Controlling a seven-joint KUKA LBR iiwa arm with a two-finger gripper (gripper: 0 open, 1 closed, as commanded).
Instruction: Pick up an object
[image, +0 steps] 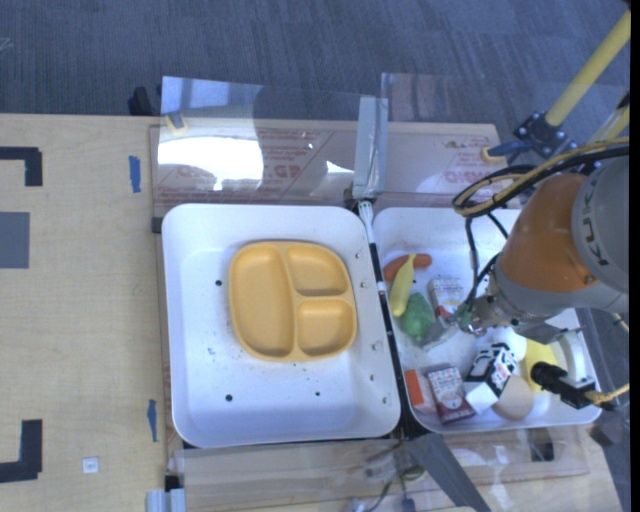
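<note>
Gripper: the gripper (472, 318) hangs low in the right bin (455, 225), below the arm's orange band (545, 245); whether it grips anything or stands apart cannot be told from this view.
Nearest objects: a clear packet (447, 296) and a green item (418, 318) lie just beside it, toward the left.
Further left: a yellow banana-like piece (401, 286) lies against a red-orange piece (399, 265), near the wall between the bins.
Below the gripper: a red-and-white packet (446, 388), a black-and-white object (497, 362) and a pale round object (515, 400) lie close together at the bin's near edge.
In the way: the arm's body covers the right part of this bin; a yellow object (543, 358) shows partly beneath it.
Left bin: the left bin (190, 330) holds a yellow divided plate (292, 300), well apart from the gripper.
Surface: a pale wooden bench (75, 300) with black marks and blue tape bits.
Room: clear plastic panels (260, 140) stand behind the bins; grey carpet (300, 40) lies beyond.
</note>
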